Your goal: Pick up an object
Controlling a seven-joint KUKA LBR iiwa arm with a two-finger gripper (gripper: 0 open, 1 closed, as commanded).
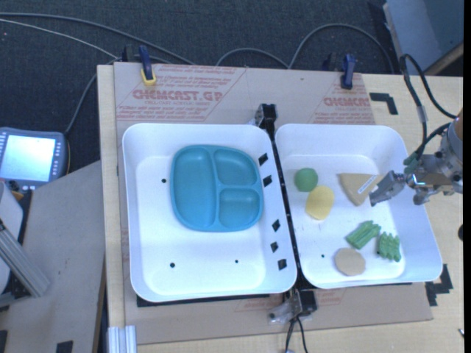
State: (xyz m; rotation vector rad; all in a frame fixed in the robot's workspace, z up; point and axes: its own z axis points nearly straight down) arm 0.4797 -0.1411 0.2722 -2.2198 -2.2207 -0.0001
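From above, the bench (pixel 184 87) carries two shallow white bins side by side. The left bin (pixel 147 271) holds a blue divided plate (pixel 216 188) with three compartments, lying flat in the upper middle of the bin. A row of small black tabs runs down the seam between the two bins.

The right bin (pixel 419 263) holds the small things. A green ball (pixel 306 179) sits near the bin's left side, and a yellow lemon-like piece (pixel 320 202) lies just below it, close to touching. To their right a tan wedge (pixel 355 187) rests flat on the bin floor. Lower down are two green leafy pieces (pixel 374 238), one just beside the other, and below and left of them a round tan cookie-like piece (pixel 349 262) near the bin's front edge.

The arm comes in from the right edge, and its gripper (pixel 388 188) hangs over the right part of the right bin, its tip right at the tan wedge's right end. Whether the fingers are apart or together cannot be told from this angle, and nothing can be seen clamped between them; the wedge appears to lie on the bin floor.

Two blue clamps (pixel 146 63) hold the board at the far edge of the bench, and a small screen (pixel 29 157) stands off to the left
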